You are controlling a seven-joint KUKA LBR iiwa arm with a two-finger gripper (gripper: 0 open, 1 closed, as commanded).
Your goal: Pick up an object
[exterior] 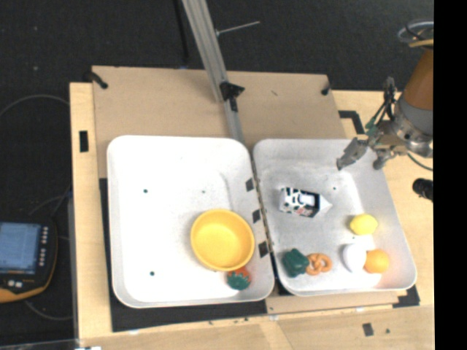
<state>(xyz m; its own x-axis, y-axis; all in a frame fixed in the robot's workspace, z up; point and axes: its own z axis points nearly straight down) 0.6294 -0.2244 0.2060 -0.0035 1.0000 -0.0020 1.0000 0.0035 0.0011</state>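
The arm comes in from the right, largely cut off by the frame, its hand poised above the right bin's far right corner, fingers spread and gripping nothing. The black-and-white toy lies mid-bin; a small green-and-red object sits partly hidden behind the yellow bowl.

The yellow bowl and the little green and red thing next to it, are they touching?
Touching. In the camera view the yellow bowl overlaps the green and red object with no gap.
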